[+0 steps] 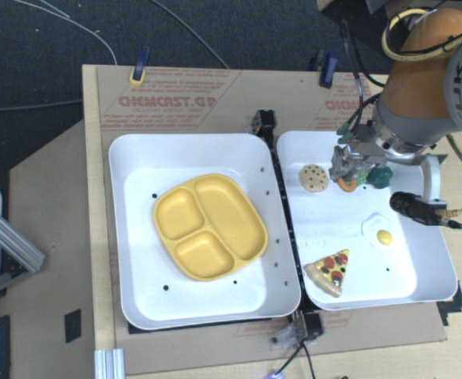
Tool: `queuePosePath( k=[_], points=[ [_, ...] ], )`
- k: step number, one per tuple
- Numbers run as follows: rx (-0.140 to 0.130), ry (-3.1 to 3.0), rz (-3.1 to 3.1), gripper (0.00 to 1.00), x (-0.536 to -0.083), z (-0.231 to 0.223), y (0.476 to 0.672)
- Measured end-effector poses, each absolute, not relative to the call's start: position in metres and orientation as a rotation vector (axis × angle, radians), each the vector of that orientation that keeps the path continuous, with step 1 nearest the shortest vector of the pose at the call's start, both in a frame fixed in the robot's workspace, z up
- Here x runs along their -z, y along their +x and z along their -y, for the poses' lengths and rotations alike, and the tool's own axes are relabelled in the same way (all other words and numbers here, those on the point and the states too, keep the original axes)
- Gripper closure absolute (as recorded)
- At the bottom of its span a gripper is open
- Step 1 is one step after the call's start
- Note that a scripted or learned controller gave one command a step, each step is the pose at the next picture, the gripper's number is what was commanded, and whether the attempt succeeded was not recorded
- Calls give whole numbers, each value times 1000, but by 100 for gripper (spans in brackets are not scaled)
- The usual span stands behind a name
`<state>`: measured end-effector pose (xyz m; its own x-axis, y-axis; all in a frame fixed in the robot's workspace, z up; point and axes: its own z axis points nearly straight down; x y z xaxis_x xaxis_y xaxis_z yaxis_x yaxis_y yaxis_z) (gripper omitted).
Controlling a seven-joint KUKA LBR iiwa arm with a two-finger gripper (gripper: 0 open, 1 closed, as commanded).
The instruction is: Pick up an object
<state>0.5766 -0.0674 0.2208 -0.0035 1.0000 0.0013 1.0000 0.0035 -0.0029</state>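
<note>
Orange toy (347, 185) in right bin (420, 290), under end effector (345, 172); teal piece (381, 178) just beside. You scan left to right: yellow divided tray (209, 226) in left bin (128, 212), then cookie (314, 178), pizza slice (330, 271), fried egg (379, 233). Step in hand looks like descent onto orange toy. You cannot tell end effector state. Next move calls for closing on toy, then straight lift.

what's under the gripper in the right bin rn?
Under the gripper, in the right bin, an orange piece and a teal piece poke out. The gripper body covers their upper parts, so their full shape and any contact cannot be seen. The cookie lies just beside them.
</note>
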Motion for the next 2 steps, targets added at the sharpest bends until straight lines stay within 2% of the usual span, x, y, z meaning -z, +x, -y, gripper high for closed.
queuePosePath(
  k=[1, 2],
  points=[
    [1, -2212, 2225, 100, -231, 18, 568],
    [-2, -2212, 2224, 100, -227, -39, 544]
  ],
)
